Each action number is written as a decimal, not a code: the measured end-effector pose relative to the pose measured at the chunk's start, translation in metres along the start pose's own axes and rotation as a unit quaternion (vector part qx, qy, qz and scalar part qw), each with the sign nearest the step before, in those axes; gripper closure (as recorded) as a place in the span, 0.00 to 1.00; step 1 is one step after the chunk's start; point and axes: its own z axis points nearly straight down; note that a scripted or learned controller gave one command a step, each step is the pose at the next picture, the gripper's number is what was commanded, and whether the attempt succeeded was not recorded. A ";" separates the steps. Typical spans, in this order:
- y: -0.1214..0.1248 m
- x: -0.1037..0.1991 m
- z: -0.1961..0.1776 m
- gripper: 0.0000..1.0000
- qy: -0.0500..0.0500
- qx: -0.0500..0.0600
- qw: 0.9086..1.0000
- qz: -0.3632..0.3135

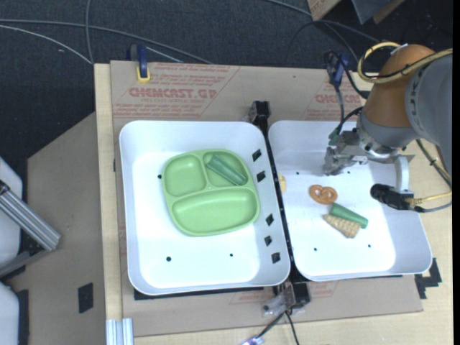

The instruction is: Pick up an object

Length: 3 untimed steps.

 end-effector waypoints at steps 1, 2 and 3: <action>-0.001 0.000 -0.065 1.00 -0.001 -0.003 1.000 0.000; -0.005 -0.008 -0.117 1.00 -0.001 -0.003 1.000 0.000; -0.004 -0.008 -0.142 1.00 -0.001 -0.002 1.000 0.000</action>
